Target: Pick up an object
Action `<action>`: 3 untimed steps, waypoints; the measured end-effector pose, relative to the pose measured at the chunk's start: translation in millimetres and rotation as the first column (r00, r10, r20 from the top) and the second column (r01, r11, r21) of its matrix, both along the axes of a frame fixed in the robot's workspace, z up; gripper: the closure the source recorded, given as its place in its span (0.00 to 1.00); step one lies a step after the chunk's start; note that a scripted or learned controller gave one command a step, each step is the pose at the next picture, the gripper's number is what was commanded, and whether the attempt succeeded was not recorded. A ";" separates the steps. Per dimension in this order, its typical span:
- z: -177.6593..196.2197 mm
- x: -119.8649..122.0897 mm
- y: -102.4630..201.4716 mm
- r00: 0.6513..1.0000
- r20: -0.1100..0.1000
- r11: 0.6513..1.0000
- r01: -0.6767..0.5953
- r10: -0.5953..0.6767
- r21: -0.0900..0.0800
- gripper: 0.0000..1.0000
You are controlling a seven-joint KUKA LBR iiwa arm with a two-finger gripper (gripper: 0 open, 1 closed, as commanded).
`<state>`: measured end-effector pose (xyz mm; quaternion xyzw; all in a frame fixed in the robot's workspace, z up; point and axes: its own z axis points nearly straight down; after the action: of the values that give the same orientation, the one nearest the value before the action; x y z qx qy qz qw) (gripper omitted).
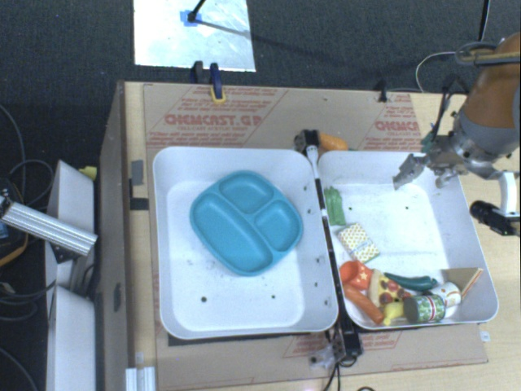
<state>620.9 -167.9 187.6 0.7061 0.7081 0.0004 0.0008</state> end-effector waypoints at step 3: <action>-102.7 48.7 36.4 1.000 0.001 1.000 -0.002 0.002 0.002 1.00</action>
<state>669.6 -131.5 84.9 0.7052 0.7090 0.0017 0.0005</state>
